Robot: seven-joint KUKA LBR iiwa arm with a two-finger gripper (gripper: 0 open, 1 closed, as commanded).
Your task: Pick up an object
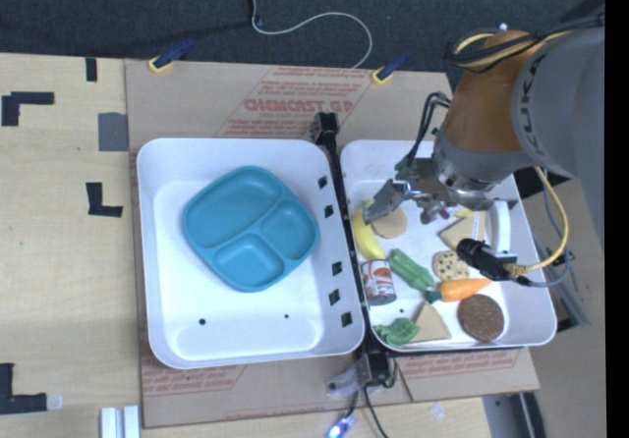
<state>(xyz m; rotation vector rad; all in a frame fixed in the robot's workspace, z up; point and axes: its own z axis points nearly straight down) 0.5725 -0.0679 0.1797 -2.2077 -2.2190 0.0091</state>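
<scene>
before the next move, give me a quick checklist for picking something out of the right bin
1. Gripper is over the right bin: ok.
2. Gripper is open with nothing between its fingers: ok.
3. A target lies near it: ok, the pale round piece sits just below the gripper in the view.
4. Free room around that target: not ok, the banana lies close against its left side.
5. Gripper height above the items: cannot tell from this one slanted view.
6. Other picks if this one fails: ok, the carrot and brown disc lie in plain view toward the near edge.
</scene>
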